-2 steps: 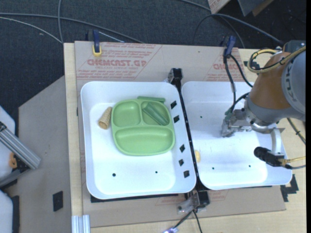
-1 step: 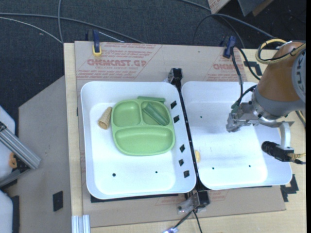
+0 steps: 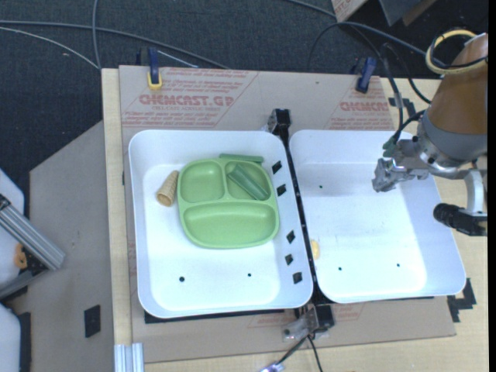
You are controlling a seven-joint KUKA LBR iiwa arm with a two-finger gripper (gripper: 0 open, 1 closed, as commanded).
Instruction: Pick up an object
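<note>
The bench (image 3: 194, 91) fills the middle of the frame, a tan board with red lettering along its upper edge and 2 blue clamps (image 3: 154, 67) at the top. On it sit 2 white bins side by side: the left bin (image 3: 201, 285) in the centre-left and the right bin (image 3: 372, 262) in the centre-right, their inner rims meeting along a line marked with small black tags.

The arm (image 3: 459, 91) enters from the upper right, its orange band above a grey wrist. The gripper (image 3: 385, 178) hangs over the upper right part of the right bin, pointing toward the left; whether it stands wide or narrow cannot be told from this angle, and nothing shows between its tips.

In the left bin lies a green tray (image 3: 225, 223) with 3 compartments. A darker green piece (image 3: 249, 181) rests in the tray's upper right compartment, and a green strip (image 3: 242, 159) lies just beyond the tray's upper edge. A tan cone (image 3: 167, 188) lies just beside the tray's left edge, on the bin floor.

All of these lie well apart from the gripper, to its left, across the divide between the bins. A small yellow bit (image 3: 314, 248) sits at the right bin's left rim, below and left of the gripper.
</note>
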